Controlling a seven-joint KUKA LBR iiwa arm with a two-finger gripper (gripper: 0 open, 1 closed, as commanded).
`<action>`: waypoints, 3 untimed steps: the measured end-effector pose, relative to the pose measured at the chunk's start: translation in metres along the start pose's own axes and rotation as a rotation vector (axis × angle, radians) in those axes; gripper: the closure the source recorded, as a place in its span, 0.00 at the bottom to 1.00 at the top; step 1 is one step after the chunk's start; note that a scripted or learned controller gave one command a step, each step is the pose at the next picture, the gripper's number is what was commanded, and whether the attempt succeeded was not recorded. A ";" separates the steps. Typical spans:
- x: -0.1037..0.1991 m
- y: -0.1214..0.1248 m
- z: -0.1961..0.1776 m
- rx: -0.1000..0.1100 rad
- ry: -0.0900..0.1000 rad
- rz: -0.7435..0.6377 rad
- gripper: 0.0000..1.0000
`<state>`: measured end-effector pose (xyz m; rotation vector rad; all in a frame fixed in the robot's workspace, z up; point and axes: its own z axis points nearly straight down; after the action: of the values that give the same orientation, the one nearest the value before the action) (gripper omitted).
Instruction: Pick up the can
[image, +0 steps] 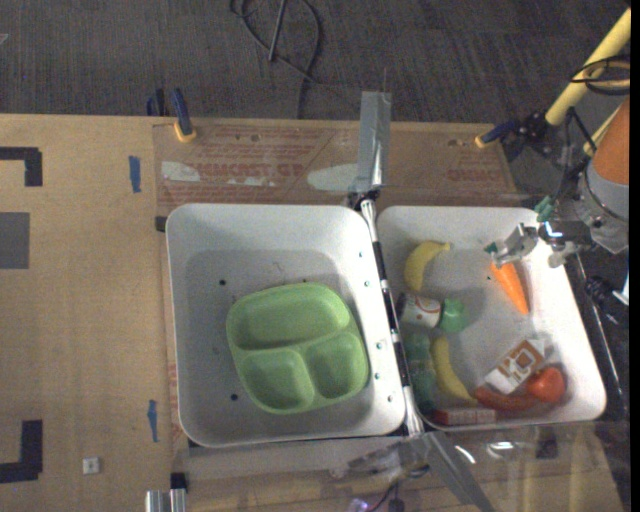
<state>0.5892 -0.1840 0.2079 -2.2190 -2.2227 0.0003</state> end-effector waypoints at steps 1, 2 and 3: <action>0.063 -0.051 0.119 -0.010 -0.001 -0.168 0.00; -0.014 -0.077 0.037 -0.003 -0.003 0.044 0.00; -0.026 -0.098 0.112 -0.004 0.007 0.155 0.00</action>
<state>0.4913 -0.2100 0.0957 -2.3827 -2.0421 -0.0117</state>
